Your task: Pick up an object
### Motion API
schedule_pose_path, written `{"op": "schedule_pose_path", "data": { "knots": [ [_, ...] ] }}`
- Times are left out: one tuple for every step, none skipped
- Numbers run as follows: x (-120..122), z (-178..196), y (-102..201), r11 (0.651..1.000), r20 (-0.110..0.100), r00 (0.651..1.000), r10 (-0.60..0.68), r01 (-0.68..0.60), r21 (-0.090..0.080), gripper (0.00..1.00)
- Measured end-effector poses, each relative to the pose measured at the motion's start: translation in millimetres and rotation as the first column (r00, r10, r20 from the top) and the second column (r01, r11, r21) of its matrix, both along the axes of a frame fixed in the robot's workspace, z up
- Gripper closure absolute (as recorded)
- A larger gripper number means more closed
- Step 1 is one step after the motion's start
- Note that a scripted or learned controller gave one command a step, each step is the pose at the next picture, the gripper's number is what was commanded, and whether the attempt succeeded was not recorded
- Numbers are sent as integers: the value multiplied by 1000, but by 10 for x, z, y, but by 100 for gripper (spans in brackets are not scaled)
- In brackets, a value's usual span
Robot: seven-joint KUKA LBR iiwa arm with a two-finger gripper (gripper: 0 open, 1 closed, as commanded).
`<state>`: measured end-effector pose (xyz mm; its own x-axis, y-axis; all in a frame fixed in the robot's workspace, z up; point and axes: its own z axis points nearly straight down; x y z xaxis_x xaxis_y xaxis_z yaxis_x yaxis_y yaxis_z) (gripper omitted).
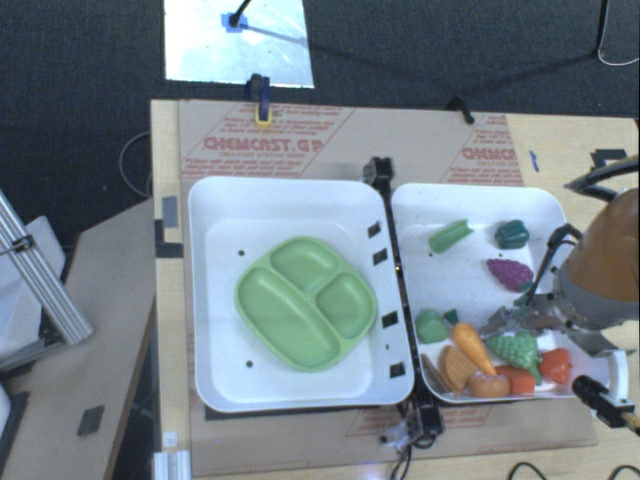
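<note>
While the tool (520,320) is lowered beside the carrot (472,346), its grip cannot be told; nothing is seen lifted.

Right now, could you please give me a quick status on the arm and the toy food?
Gripper low over right bin, near toy carrot and green bumpy toy. Nothing seen held. Purple grapes close beside the arm.

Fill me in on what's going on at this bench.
A robot arm reaches into the right bin, its gripper low over a pile of toy food near the carrot. Nothing is visibly held yet. The left bin holds a green divided plate.
</note>
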<state>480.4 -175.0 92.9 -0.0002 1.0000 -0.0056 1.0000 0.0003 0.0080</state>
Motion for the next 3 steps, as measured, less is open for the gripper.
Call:
{"op": "schedule_pose_path", "data": {
  "knots": [
    [27, 143, -21, 1000, 10, 1000, -1, 1, -6, 100],
    [44, 580, -67, 1000, -3, 1000, 3, -3, 4, 100],
    [120, 1185, -8, 1000, 0, 1000, 5, -5, 3, 100]
  ]
}}
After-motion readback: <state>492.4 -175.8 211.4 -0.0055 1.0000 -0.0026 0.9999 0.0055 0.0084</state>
